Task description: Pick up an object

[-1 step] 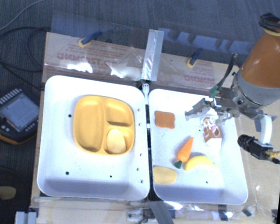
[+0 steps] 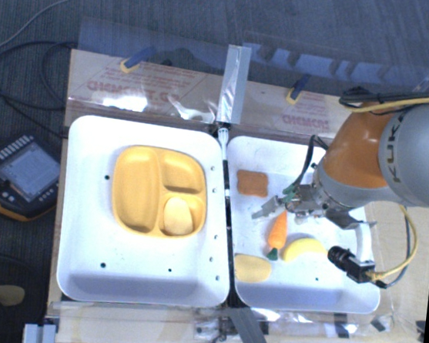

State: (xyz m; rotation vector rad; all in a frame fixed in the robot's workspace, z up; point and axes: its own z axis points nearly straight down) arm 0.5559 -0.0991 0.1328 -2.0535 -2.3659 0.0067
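Carrot (image 2: 278, 230) is the likeliest target, as I read it: it lies in the right bin (image 2: 338, 299), orange body pointing up toward me and its green tip toward the near wall, and my gripper (image 2: 292, 200) hangs just above its upper end. I cannot tell how the end of my tool stands from this slanted look down; the wrist and its dark cabling crowd that spot, and nothing visibly sits clamped in it. So I judge that I am at the approach step, above the bin and not yet holding anything. Around the carrot the bin is busy: a yellow banana-like piece (image 2: 303, 249) lies just beside it on the side toward my arm, a pale yellow flat piece (image 2: 252, 268) sits near the front wall by the divider, and an orange-brown square (image 2: 252, 183) rests farther back, apart from the rest. In the left bin (image 2: 79, 267) a yellow divided tray (image 2: 144, 189) carries a pale rounded item (image 2: 179, 217) in one compartment. My next move calls for centring over the carrot's thicker body, aligning across its narrow width rather than along it, then descending. The banana-like piece crowding one side could get nudged or caught along with it.
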